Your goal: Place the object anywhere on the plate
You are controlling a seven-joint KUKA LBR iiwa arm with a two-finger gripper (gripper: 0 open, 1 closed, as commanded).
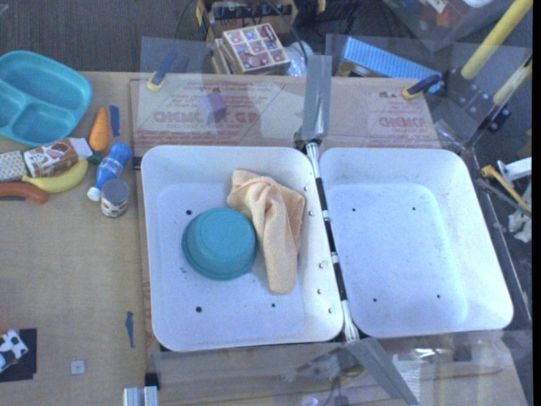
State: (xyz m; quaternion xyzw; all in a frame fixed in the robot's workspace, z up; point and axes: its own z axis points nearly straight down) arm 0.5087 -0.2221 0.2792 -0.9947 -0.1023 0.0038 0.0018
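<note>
A round teal plate (220, 243) lies in the left white bin (166, 311), left of the bin's middle; it looks like it is face down. A crumpled yellow cloth (274, 224) lies right beside it, touching or slightly overlapping the plate's right rim and reaching from the bin's upper middle down toward its lower right.
The right white bin (406, 235) adjoins the left one. On the bench to the left lie a teal divided tray (42, 96), a carrot (101, 129), a banana (59, 178), a blue bottle (112, 166) and a small can (114, 198). Boxes (254, 47) and yellow poles (499, 28) stand behind.
</note>
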